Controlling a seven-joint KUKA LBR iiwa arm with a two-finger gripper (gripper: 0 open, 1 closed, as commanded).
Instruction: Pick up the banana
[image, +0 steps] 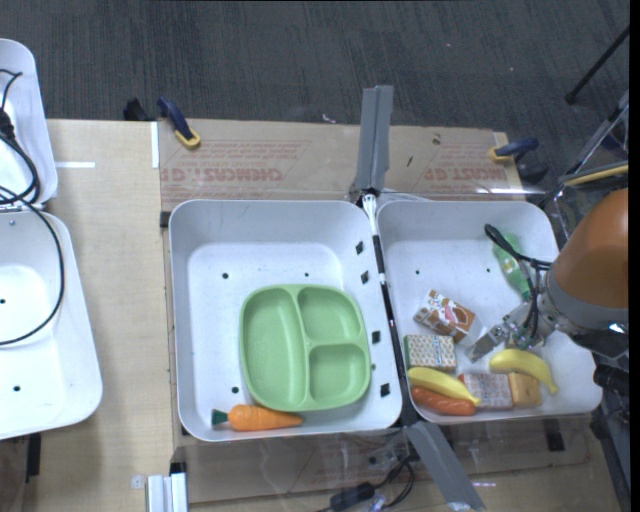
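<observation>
A yellow banana (527, 364) lies in the right bin (440, 240), near its front right corner and partly on a brown block (526, 391). A second yellow banana-shaped piece (440, 381) rests further left on a red-orange item (446, 403). My gripper (503, 337) hangs low in the right bin, just above and left of the first banana, close to its upper end. Nothing visibly sits in the gripper. The grey arm with its orange band (603, 250) comes in from the right and hides the bin's right rim.
The right bin also holds a red and white snack box (445, 315), a green-patterned box (430, 352), a pale pink pack (488, 390) and a green bottle (511, 266). In the left bin (200, 300) are a green divided plate (305, 345) and a carrot (262, 418).
</observation>
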